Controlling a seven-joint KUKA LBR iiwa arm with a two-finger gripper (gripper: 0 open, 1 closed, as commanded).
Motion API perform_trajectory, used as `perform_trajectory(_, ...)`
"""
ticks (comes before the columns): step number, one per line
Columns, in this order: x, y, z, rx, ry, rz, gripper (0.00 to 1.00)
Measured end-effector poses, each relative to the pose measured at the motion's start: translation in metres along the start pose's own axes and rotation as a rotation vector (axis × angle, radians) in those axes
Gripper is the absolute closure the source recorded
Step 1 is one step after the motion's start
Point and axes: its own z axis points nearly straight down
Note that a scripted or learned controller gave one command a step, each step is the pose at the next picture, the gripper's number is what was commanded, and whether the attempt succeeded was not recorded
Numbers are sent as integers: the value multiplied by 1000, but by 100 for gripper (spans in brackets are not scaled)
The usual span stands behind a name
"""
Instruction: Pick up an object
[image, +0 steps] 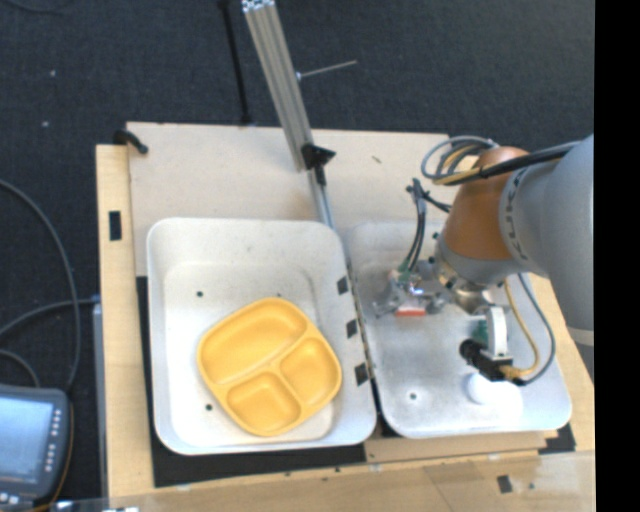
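Two bins: left bin (170, 250) has one yellow tray (268, 366) in its lower middle, clear floor above it. In the right bin (400, 395), one white ball (482, 389) lies near the lower right rim, well below-right of the gripper (410, 296), which hangs by the bin's left wall. Arm (500, 215) covers the top right; grip state: cannot tell.

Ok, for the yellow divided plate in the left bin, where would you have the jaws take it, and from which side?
Probably the raised outer rim of the yellow divided plate, coming straight down from above. It lies flat and face up in the left bin, so only its rim and the ridges between its three compartments stand up to pinch. The edge toward the bin's middle looks freest; the lower edge sits near the bin's wall.
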Motion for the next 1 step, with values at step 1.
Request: perform_trajectory(1, -1, 2, -14, -5, 2, 6, 100)
